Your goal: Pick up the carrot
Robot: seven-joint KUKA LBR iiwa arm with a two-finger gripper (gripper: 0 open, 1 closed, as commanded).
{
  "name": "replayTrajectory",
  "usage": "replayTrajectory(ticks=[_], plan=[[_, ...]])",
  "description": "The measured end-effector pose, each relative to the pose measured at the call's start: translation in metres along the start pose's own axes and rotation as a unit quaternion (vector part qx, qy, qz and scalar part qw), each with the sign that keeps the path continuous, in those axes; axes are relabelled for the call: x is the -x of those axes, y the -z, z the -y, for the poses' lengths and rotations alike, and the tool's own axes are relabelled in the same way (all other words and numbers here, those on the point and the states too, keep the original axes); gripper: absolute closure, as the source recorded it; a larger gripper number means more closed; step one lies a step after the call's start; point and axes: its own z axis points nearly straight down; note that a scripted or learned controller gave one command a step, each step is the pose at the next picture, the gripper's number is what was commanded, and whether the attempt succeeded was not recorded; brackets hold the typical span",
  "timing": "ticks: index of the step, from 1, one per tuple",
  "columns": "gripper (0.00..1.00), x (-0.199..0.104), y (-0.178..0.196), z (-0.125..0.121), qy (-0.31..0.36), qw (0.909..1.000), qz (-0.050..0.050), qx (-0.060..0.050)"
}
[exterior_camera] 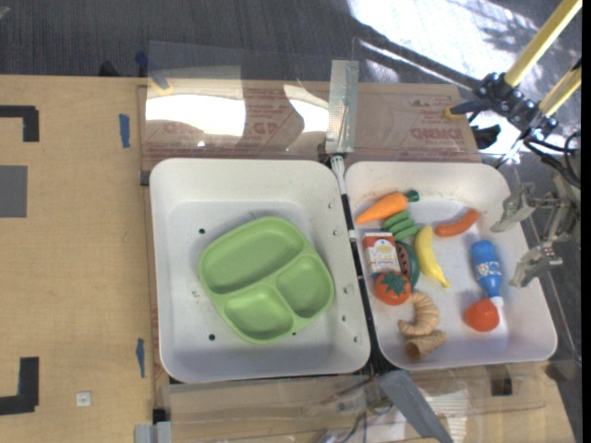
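We locate the carrot (381, 207) near the right bin's (540, 340) far-left corner, long axis running left-right. The gripper (533, 240), fingers spread and empty, hangs at the bin's right edge, well apart.

Carrot (383, 207): orange toy body with a dark green leafy top. Lies flat on the floor of the right bin (531, 335), in its upper-left part near the divider between bins. Long axis slanted, tapered tip pointing lower-left, green top at upper-right. Rests just above the green items beside it. Nothing grips it.
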Motion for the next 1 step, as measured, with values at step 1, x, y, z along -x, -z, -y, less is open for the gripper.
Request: replayTrajectory(ticks=[1], plan=[[0.00,0.0586,-0.0973,-0.0492,-0.086,0.9962,-0.005,0.002]])
